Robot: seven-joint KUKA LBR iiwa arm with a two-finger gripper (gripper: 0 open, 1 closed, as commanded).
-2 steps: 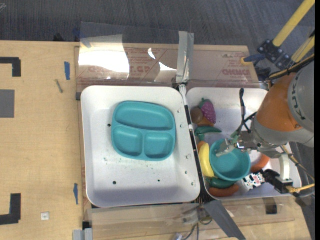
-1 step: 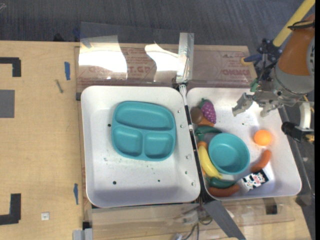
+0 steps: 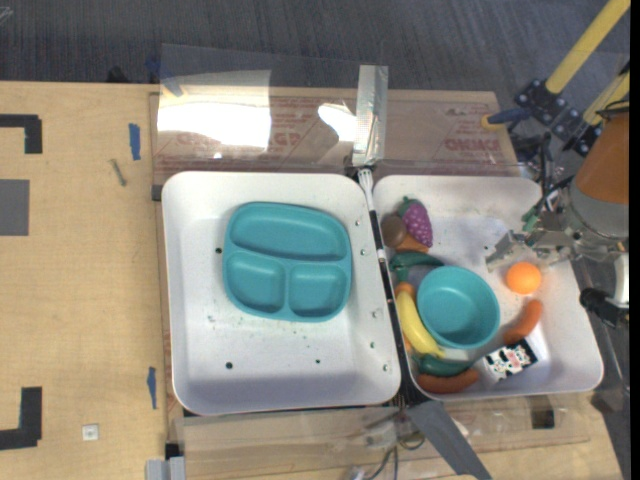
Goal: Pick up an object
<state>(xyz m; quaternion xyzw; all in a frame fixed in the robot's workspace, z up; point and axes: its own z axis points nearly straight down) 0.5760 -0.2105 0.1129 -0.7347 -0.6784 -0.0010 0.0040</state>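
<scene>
All the pickable stuff is piled in the right bin (image 3: pixel 570 363), so the hand (image 3: pixel 535 236) hangs at its far right corner, holding nothing, spread can't tell. Orange ball (image 3: pixel 523 278) sits just below it, probably easiest grab.

A pale wooden bench (image 3: pixel 70 298) stands on dark grey carpet (image 3: pixel 300 8).
</scene>
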